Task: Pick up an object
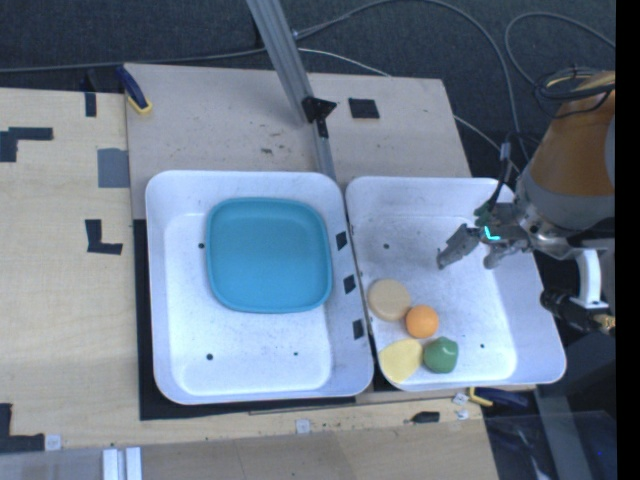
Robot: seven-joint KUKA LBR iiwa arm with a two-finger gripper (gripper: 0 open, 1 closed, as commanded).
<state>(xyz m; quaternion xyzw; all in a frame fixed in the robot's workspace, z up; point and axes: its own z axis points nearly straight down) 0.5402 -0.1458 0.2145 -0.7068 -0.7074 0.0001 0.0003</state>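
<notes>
In the right bin (pixel 420 203), near its front left corner, lie a round beige piece (pixel 389 297), an orange ball (pixel 422 321), a yellow piece (pixel 400 359) and a green piece (pixel 440 354). My gripper (pixel 474 252) hangs over the right part of that bin, up and to the right of these objects. Its two dark fingers are spread apart with nothing between them.
The left bin (pixel 180 358) holds a square blue plate (pixel 268 253). A metal pole (pixel 290 58) slants up from between the bins. Cables lie on the dark floor at the back right.
</notes>
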